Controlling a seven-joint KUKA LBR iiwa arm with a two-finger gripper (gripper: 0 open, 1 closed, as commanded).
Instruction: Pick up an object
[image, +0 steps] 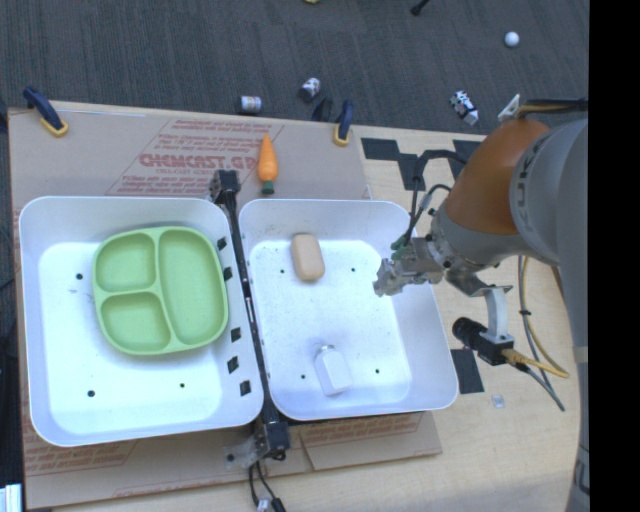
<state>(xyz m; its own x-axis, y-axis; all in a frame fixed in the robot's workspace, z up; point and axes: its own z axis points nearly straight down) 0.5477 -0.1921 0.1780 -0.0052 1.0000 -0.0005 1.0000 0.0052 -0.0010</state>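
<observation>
Gripper (392, 280) hangs over the right bin's (425, 350) right edge, jaws unreadable from here, nothing visibly held; the bread roll (307, 256) lies near, so next it must reach left and descend.

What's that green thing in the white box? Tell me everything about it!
It is a green plate with rounded corners, made of what looks like smooth plastic. Raised ridges split it into three sections: one long one on the right side and two smaller ones on the left. All three sections look bare. It lies flat, face up and turned a little askew, on the floor of the left bin, toward its far half. It touches only the bin floor.
</observation>
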